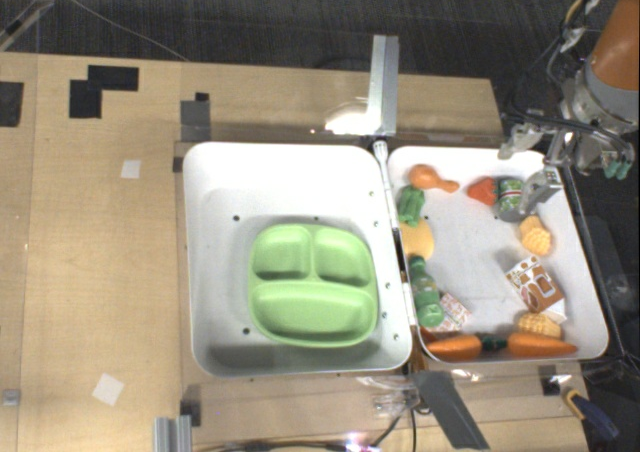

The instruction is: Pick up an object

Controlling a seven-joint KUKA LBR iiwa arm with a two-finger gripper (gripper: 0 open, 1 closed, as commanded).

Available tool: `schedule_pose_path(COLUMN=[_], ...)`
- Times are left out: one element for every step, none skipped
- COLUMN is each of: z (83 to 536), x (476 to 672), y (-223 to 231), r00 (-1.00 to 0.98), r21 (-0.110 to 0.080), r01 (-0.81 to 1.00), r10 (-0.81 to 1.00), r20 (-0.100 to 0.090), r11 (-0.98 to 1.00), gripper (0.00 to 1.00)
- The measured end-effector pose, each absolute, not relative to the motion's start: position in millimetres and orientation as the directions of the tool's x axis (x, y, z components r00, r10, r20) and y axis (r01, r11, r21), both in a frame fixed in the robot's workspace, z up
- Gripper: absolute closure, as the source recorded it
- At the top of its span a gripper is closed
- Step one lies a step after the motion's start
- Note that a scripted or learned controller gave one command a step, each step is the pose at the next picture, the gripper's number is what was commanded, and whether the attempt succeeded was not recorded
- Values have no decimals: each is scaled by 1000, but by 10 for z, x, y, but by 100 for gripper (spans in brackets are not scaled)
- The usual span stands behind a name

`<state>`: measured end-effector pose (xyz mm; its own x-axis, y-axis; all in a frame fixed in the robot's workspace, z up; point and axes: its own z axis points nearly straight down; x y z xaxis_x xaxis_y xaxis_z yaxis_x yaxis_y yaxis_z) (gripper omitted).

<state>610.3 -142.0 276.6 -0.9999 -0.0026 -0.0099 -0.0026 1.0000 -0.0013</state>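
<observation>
- My gripper (pixel 535 172) hangs over the far corner of the right-hand shallow white bin (pixel 590 285), its two grey fingers parted and grasping nothing.
- Just beside my fingers sits the small green can with a pale label (pixel 510 197), touching a red toy piece (pixel 483 190) on its left. I'd make the can my target.
- I judge the can light and stiff, its rounded wall likely smooth and a bit slippery; I'd close across its middle, from the sides away from the red piece.
- Near the can lie an orange toy drumstick (pixel 433 178) and a knobbly yellow toy corn piece (pixel 536 236); further off, a brown-and-white patterned packet (pixel 534 282) and two orange toy carrots (pixel 497 344) at the near wall.
- The bin floor is flat and bare around the can, leaving room to descend, though the far wall stands close.
- The neighbouring white bin (pixel 210 240) holds a light green divided plastic tray (pixel 313 284), well apart from the can.
</observation>
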Motion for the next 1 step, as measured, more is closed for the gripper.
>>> schedule_pose_path(z=[1470], x=[5602], y=[-1713], r00=[-999], r21=[1], r01=[43], r10=[43], r20=[2], r11=[999], gripper=[0])
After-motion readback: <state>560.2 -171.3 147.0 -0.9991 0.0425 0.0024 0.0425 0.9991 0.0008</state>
